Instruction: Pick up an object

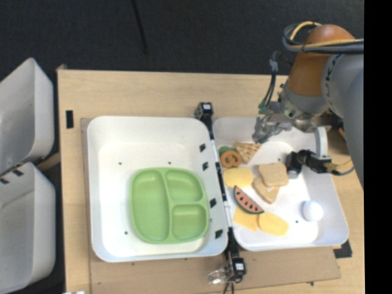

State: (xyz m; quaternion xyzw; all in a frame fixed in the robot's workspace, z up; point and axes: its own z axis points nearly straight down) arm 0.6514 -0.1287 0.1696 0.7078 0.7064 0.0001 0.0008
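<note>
The right bin (318, 234) holds toy food. A pizza slice (247, 150) lies near its back left, beside a brown pretzel-like ring (230, 158). Two tan bread slices (270, 180), a yellow piece (238, 177), a watermelon slice (247, 201), more yellow pieces (263, 222) and a white ball (312, 211) lie further forward. My gripper (263, 131) hangs over the bin's back part, just above and right of the pizza slice. I cannot see anything between its fingers.
The left bin (110, 139) holds a green divided plate (168, 204). Black clips sit along the seam between the bins. Bare wooden bench surrounds both bins, and white boxes stand at the far left.
</note>
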